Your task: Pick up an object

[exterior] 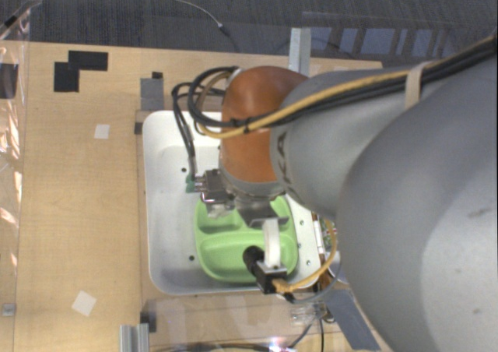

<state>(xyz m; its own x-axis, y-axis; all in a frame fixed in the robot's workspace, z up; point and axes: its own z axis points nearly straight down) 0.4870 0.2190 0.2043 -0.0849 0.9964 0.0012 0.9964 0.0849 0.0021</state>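
A light green plastic object (226,253) lies in the near part of the left white bin (167,210). My gripper (245,214) hangs straight over it, seen from above, so the wrist and the orange band (253,124) cover its tips. A white and black part of the tool (268,257) sits over the green object's right side. Whether anything is held cannot be made out.
The grey arm (405,187) covers the right half of the view and the bin there. Black cables (191,101) loop over the bin's far rim. The wooden bench (70,210) stretches to the left, with small paper scraps (84,302) on it.
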